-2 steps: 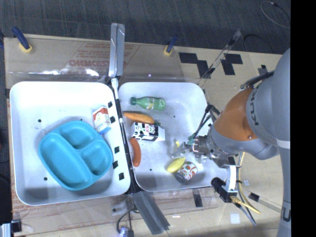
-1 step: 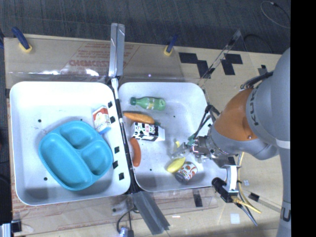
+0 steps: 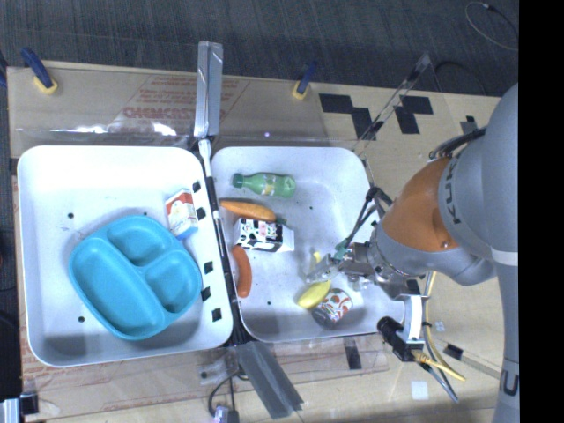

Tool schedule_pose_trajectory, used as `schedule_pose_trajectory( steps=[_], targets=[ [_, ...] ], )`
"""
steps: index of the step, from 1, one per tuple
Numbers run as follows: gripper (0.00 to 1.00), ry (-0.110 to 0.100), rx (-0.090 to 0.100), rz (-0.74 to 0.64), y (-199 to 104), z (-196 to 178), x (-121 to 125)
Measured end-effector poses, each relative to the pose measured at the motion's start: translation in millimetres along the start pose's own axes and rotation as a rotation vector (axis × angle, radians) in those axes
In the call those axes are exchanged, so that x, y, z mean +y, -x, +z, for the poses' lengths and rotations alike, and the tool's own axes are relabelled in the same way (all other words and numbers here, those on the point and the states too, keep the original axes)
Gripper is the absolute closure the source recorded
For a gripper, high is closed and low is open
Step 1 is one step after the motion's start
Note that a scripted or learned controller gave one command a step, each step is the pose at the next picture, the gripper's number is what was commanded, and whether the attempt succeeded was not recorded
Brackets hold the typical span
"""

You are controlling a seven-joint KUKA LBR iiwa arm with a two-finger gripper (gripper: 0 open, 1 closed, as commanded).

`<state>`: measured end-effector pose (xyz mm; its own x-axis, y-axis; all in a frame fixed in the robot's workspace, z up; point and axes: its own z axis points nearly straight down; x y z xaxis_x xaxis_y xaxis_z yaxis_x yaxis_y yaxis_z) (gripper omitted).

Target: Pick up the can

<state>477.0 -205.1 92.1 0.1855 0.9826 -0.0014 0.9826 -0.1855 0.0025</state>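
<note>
White plastic forms the left bin, where a blue divided tray lies tilted across the floor and a small red-and-white carton leans by the right wall, just beside the tray's upper corner. Across the divider, the right bin holds a green bottle lying on its side near the top, an orange hot-dog-like piece below it, a black-and-white patterned box touching that piece from beneath, and a reddish sausage lying along the left wall. Farther right, near the bin's lower edge, a yellow banana-shaped item rests against the can, which lies on its side with a red-and-white label. Just above the can hangs the gripper, at the end of the grey arm with its orange band; whether it is open or closed I cannot tell, as the tips blur into clutter.
</note>
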Motion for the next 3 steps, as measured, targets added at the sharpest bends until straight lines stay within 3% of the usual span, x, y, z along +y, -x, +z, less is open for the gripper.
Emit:
schedule_pose_trajectory(
  steps=[1,2,3],
  targets=[
    [0.00,0.002,-0.002,0.069,0.1,0.1,0.1],
    [0.00,-0.003,0.002,0.024,-3.4,0.5,-1.0],
    [0.00,-0.007,0.003,0.079,-22.8,1.0,40.7]
  ],
)
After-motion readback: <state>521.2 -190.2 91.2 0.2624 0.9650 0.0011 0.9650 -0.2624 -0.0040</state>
